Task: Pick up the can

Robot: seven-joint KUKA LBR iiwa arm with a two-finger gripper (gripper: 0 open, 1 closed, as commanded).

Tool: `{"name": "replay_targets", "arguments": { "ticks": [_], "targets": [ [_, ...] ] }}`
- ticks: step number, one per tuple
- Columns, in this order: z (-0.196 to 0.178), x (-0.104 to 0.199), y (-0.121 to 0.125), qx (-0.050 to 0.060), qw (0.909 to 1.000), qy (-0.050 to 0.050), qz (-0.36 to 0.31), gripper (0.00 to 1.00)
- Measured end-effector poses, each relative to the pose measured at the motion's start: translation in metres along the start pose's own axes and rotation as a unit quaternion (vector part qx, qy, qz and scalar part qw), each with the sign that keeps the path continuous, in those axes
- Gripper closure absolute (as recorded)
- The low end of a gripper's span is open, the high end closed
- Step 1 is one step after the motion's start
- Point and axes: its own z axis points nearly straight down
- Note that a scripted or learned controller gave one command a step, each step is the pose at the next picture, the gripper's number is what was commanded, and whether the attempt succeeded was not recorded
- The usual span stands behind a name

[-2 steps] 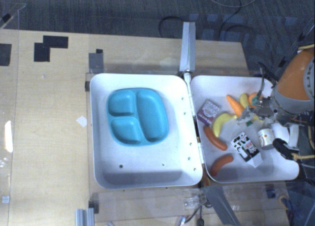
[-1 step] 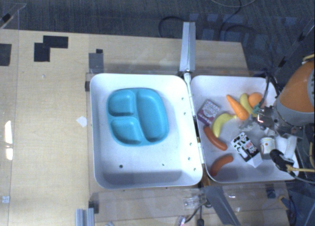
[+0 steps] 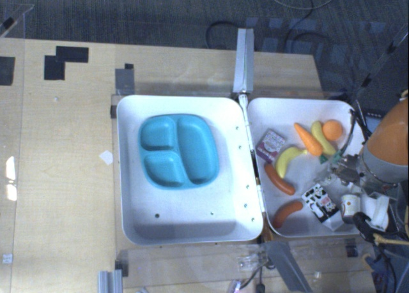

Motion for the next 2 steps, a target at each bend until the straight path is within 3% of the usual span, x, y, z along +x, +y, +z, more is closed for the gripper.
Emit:
{"name": "replay_targets", "arguments": {
  "ticks": [1, 2],
  "targets": [
    [0.001, 0.022, 0.058, 0.000, 0.9999, 0.000, -0.012, 0.00],
    [0.002, 0.023, 0.070, 0.003, 0.9995, 0.001, -0.031, 0.00]
  ]
}}
